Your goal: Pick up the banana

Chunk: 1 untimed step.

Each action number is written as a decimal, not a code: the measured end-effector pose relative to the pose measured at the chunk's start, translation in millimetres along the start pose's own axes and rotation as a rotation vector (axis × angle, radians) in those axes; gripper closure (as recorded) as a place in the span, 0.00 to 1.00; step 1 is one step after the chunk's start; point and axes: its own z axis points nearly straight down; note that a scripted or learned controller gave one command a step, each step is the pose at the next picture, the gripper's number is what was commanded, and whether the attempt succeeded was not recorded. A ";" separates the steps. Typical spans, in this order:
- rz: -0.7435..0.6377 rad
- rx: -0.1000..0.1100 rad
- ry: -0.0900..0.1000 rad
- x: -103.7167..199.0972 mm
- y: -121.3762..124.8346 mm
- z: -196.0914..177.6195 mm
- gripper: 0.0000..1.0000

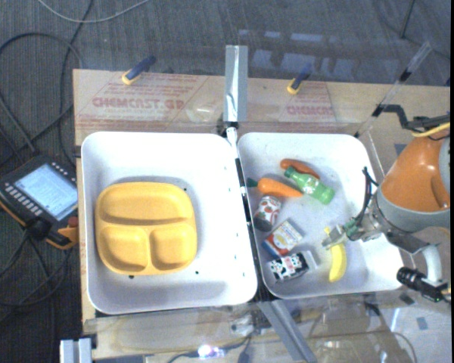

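With its jaws' state impossible to tell, the gripper (337,236) hovers just at the banana's (337,264) twelve o'clock and should descend centred across it.

The banana (337,263) is small, yellow and slightly curved, lying roughly upright in view on the bin floor, just below the fingers (334,237).

The grey arm (420,191) enters from the frame's right edge, its orange band uppermost. Its gripper (339,235) points left, at lower right.
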 end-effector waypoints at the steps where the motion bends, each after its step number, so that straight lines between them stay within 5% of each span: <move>1: 0.002 0.013 0.003 4.3 64.7 -58.7 1.00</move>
